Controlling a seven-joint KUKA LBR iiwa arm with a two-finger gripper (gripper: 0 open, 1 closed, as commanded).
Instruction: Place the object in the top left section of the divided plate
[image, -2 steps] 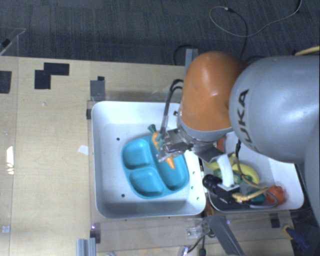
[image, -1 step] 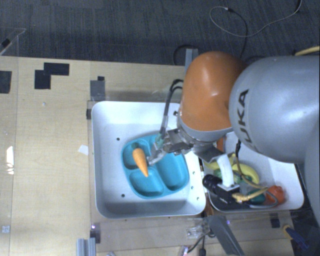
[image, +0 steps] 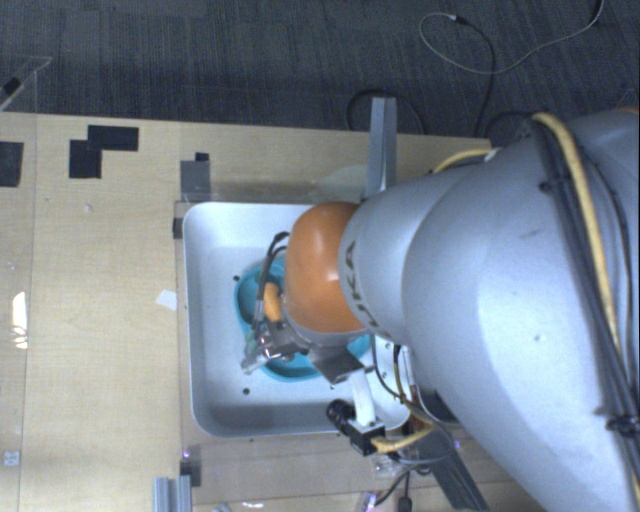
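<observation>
A teal divided plate (image: 246, 298) lies in the white bin (image: 215, 330), mostly hidden under my arm; only its left rim and a lower arc show. My gripper (image: 262, 345) hangs over the plate's left part, its metal fingertips just above the plate's lower left rim. The orange wrist band and grey arm cover the plate's sections. A yellowish bit shows near the wrist by the plate, but I cannot tell whether it is an object or cabling.
The bin's walls surround the plate closely on the left and bottom. A grey upright post (image: 382, 140) stands behind the bin. The wooden bench (image: 90, 300) stretches to the left, with black markers at its far edge.
</observation>
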